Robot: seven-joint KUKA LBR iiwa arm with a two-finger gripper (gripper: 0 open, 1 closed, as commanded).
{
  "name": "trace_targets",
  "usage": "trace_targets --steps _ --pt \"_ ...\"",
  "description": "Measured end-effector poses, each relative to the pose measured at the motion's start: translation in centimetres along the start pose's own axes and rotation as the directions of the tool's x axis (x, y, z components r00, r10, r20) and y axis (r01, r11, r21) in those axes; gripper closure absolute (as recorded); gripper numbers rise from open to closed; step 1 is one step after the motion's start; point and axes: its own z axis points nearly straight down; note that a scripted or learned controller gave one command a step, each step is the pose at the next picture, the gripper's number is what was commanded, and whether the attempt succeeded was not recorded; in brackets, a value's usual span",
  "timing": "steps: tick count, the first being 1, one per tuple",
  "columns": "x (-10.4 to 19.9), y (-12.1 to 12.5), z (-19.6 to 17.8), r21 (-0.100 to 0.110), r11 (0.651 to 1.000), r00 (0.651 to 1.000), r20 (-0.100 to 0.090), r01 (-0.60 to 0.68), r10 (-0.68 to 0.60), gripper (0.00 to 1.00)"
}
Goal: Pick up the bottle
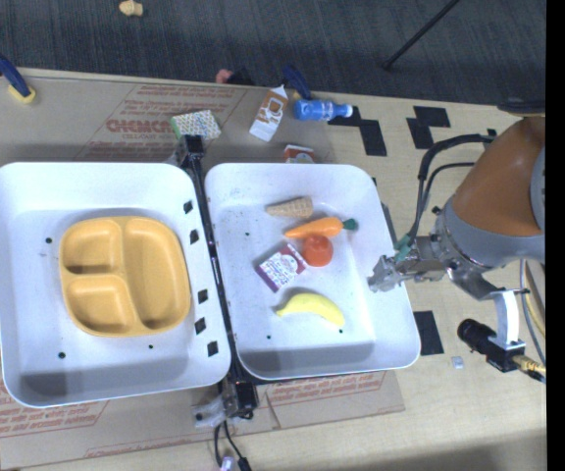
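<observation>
Looking down on the bench, I see the bottle (320, 111), blue with a white cap end, lying on its side on the cardboard beyond the far rim of the right bin (390, 334), outside both bins and near a small carton (270, 113). My gripper (382, 274) sits at the right wall of the right bin, well apart from the bottle, and I cannot tell how wide it stands or whether anything is in it. Inside the right bin lie a cone-like piece (290, 207), a carrot (315, 228), a red round item (319, 251), a small packet (281, 266) and a banana (311, 308). A yellow divided plate (126, 274) rests in the left bin (18, 361).
</observation>
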Motion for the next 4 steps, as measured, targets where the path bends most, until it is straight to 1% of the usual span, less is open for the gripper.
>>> trace_targets --steps 1,2,3,4 --pt "8.8 0.1 4.5 0.003 1.000 1.000 -0.002 -0.003 0.003 1.00" --pt "3.0 0.0 3.3 0.002 0.989 0.989 -0.001 -0.145 0.145 1.00" --pt "1.6 0.0 3.9 0.003 0.998 0.998 -0.003 0.056 -0.056 1.00" --pt "3.5 0.0 2.6 0.002 0.960 0.960 -0.004 0.281 -0.281 1.00"
